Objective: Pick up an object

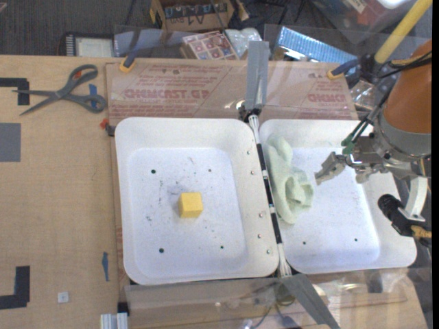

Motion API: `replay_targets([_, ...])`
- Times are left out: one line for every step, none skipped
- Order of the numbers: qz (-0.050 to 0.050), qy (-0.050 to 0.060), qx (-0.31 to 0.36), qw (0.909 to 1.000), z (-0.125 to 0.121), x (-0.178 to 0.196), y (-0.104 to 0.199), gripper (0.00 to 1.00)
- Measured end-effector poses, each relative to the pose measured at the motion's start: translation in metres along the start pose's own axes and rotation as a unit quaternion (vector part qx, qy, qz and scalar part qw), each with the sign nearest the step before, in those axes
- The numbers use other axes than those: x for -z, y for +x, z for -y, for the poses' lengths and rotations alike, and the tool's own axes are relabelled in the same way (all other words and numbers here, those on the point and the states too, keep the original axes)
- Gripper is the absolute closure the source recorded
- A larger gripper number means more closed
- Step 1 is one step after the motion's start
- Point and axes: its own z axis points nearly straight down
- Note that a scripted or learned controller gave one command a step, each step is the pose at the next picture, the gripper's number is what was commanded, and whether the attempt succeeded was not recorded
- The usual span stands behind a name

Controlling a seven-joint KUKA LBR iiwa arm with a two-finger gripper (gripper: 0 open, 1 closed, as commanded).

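Since the arm reaches in from the right, the hand (328, 171) hangs over the right bin (357, 249) | grip: cannot tell how wide, nothing seen held | nearest target: pale green cloth (288, 181) bunched against the left wall, just beside the hand | yellow block (191, 205) mid left bin (140, 252), well apart

One fixed camera looks down at a slant on the left bin (137, 252) and right bin (384, 252).

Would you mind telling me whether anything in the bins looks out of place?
The pale green cloth lies crumpled against the right bin's left wall, slightly riding up it. The yellow block sits flat.
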Motion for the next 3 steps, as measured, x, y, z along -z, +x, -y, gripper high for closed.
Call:
replay_targets([0.001, -0.002, 0.055, 0.9985, 0.026, 0.058, -0.012, 0.0])
replay_targets([0.0, -0.001, 0.084, 0.9965, 0.009, -0.126, -0.032, 0.0])
replay_targets([0.001, -0.002, 0.18, 0.9836, -0.07, 0.003, -0.068, 0.0])
